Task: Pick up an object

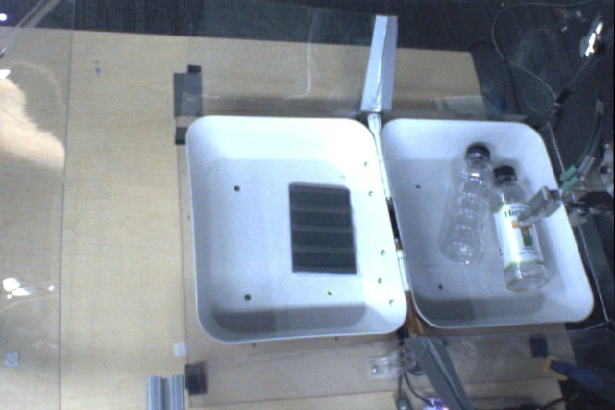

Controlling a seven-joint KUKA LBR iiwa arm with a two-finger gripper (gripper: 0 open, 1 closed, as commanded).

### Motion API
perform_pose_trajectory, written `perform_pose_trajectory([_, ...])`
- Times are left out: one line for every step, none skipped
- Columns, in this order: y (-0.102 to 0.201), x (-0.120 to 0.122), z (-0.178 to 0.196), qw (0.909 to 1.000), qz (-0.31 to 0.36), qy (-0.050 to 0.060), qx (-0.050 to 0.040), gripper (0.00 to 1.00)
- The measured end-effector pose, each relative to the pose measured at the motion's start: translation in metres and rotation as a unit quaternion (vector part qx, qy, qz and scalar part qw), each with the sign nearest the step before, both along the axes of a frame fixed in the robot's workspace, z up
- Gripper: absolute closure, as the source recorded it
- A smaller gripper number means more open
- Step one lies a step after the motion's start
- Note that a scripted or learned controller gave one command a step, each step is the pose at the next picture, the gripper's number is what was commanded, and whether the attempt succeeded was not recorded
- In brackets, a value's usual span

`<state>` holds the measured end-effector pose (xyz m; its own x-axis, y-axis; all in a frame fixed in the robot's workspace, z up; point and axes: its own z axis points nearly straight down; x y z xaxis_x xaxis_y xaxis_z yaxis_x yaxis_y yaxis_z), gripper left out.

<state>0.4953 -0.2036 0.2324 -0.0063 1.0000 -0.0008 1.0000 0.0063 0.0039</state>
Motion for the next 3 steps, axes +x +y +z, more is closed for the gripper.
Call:
perform_pose_trajectory([0.034, -0.007, -0.002, 1.0, -0.007, -0.001, 0.0002, 0.0])
perform_pose_trajectory([0.019, -0.007, -0.112, 0.9993, -0.036, -0.001, 0.0002, 0.0])
perform_pose_trajectory([0.011, 0.024, -0.143, 1.0, 0.004, -0.004, -0.0006, 0.0])
